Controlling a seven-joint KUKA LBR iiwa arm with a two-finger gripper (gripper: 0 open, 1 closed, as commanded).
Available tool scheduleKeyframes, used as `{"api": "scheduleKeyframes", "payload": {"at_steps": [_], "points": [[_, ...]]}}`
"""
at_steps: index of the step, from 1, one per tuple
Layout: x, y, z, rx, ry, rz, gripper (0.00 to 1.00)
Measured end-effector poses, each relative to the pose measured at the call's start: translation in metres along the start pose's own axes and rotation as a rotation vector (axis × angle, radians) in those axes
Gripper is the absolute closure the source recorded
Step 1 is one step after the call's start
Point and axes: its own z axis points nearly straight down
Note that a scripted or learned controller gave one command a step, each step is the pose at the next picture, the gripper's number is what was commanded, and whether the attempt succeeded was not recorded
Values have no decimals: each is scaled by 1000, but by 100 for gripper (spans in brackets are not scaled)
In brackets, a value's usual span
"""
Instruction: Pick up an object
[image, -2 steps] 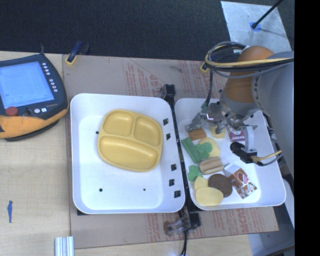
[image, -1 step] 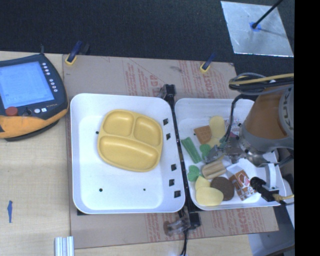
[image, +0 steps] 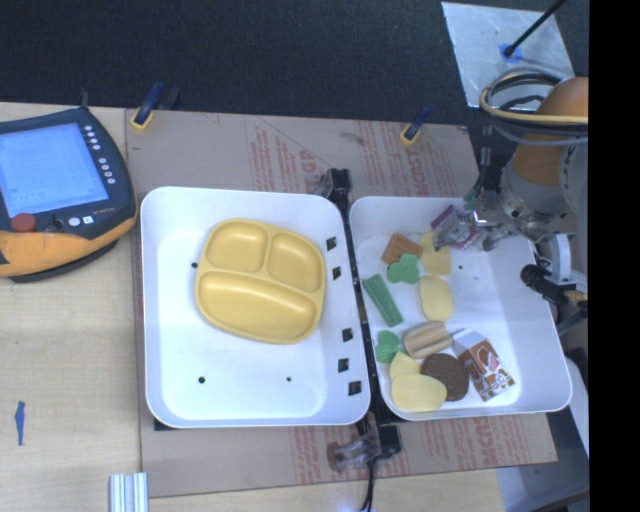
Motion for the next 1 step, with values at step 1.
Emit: {"api": "scheduleKeyframes", "payload": {"at_steps": [1], "points": [[-3,-2,1,5,3,0,0]]}}
